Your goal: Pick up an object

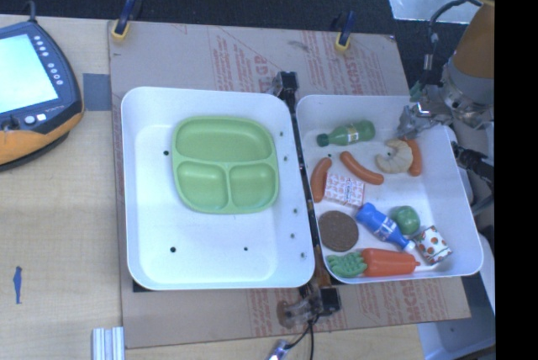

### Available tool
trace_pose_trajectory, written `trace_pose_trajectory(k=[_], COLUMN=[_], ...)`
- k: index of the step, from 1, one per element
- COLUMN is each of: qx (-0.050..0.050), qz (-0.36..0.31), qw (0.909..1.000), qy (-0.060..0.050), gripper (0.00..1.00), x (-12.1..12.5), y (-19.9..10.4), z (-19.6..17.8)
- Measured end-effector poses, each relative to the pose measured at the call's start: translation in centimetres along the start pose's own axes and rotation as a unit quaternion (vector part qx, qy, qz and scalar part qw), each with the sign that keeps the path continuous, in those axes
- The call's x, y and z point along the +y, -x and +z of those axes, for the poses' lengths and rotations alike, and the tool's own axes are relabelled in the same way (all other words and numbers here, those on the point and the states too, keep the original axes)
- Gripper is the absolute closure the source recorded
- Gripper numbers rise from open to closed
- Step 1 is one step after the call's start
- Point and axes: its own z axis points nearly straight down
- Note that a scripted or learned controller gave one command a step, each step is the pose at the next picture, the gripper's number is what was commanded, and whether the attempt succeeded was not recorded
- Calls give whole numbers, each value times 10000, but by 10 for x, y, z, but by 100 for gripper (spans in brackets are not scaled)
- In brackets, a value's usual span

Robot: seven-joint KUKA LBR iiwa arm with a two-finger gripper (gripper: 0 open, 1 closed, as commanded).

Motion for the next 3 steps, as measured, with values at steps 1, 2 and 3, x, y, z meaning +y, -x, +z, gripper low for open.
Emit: trace_pose_trajectory(k=[1,2,3], qx=[2,-3,-4], qz=[14,9,6], qw=[10000,10000,10000], qy=[8,20,19], gripper=[100,100,0], x=[-22,3,3], y=[0,1,0], z=[-26,-24,-24])
